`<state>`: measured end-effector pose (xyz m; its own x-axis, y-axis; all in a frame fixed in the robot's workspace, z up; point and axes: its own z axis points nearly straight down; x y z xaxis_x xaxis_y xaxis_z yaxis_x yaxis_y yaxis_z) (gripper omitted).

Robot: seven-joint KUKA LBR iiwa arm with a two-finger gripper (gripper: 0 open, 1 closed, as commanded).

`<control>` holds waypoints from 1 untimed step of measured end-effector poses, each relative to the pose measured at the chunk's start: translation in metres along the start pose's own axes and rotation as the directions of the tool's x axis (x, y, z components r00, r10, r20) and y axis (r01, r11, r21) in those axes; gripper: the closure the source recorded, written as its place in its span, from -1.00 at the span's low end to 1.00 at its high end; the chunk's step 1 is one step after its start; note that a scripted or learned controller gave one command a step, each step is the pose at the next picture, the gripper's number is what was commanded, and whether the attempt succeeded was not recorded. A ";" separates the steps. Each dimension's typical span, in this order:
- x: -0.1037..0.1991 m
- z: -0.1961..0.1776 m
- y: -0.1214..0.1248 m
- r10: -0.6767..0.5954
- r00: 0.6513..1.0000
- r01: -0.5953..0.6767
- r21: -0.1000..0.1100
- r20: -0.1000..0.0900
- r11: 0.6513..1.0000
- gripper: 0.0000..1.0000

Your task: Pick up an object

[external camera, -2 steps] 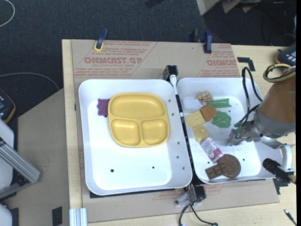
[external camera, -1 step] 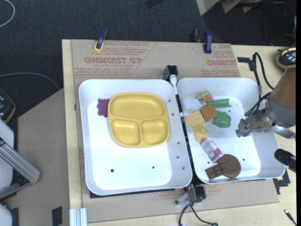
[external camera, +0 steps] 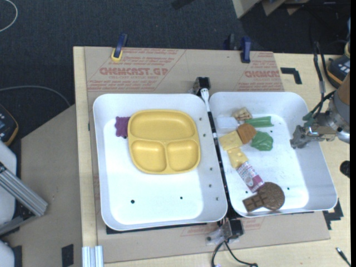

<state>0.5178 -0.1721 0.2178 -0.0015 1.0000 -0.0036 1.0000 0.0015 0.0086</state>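
A yellow divided tray (external camera: 164, 141) is lying in the left bin (external camera: 114, 204), partly covering a purple scrap (external camera: 121, 126). In the right bin (external camera: 317, 191), small food toys are sitting in a loose cluster: a yellow wedge (external camera: 230, 141), a green piece (external camera: 262, 142) and a brown cookie (external camera: 270, 196). The gripper (external camera: 300, 136) is hanging over that bin's right side, grasping nothing; whether it is clenched or released I cannot tell.

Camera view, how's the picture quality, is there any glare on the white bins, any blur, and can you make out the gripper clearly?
Camera view: even, soft lighting; the left bin and right bin look bright but not blown out. The yellow tray casts only a faint shadow. Small items in the right bin are soft and low-detail. The gripper at the right bin's edge is slightly blurred.
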 end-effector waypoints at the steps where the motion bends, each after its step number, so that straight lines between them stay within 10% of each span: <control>1: 0.000 -0.008 0.001 0.000 1.000 0.000 0.005 -0.002 1.000 1.00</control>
<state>0.5185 -0.1721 0.2254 -0.0013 1.0000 -0.0020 1.0000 0.0014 0.0038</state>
